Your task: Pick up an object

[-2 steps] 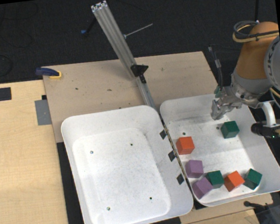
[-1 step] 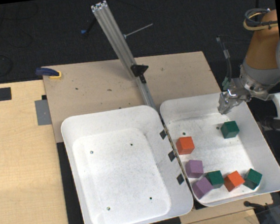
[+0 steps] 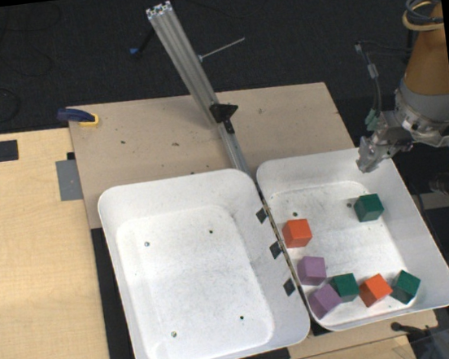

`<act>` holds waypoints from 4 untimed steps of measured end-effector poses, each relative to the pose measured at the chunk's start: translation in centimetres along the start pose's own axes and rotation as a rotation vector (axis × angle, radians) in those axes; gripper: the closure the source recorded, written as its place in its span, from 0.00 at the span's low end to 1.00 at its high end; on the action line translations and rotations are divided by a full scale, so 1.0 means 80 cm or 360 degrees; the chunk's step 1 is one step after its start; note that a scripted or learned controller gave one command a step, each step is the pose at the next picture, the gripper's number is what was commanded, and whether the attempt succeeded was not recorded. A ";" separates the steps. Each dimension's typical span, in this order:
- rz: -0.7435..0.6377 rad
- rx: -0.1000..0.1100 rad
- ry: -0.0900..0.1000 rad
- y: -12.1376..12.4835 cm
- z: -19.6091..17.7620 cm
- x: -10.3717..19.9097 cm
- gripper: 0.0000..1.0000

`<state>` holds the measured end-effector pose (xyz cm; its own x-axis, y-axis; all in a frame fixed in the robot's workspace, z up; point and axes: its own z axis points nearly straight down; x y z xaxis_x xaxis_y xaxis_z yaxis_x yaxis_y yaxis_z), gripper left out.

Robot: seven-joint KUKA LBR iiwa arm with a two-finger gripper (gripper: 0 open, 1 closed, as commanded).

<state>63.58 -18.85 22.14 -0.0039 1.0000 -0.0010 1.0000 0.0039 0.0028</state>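
Seven blocks (image 3: 297,231) in right bin (image 3: 435,249) | no legible writing | arm (image 3: 426,74) jaws: unclear

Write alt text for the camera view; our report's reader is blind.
A grey robot arm's gripper hovers over the right bin's far edge. That bin holds seven small blocks, orange, green and purple. The left bin sits beside it.

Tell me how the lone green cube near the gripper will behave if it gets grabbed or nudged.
The green cube looks like a solid, flat-faced block, so it is probably stiff and should slide, not roll. It sits flat and squat, so tipping seems unlikely. It stands apart from the other blocks, on the smooth right bin floor, so a nudge from the gripper may skid it.
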 end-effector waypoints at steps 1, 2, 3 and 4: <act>-0.0001 0.0008 0.0006 -0.003 -0.011 0.059 1.00; -0.0001 0.0011 0.0007 -0.025 -0.017 0.127 1.00; 0.0000 0.0013 0.0006 -0.046 -0.011 0.188 1.00; -0.0002 0.0012 0.0006 -0.044 -0.008 0.265 1.00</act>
<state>59.97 2.33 22.77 -0.0051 1.0000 0.0028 1.0000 0.0051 -0.0050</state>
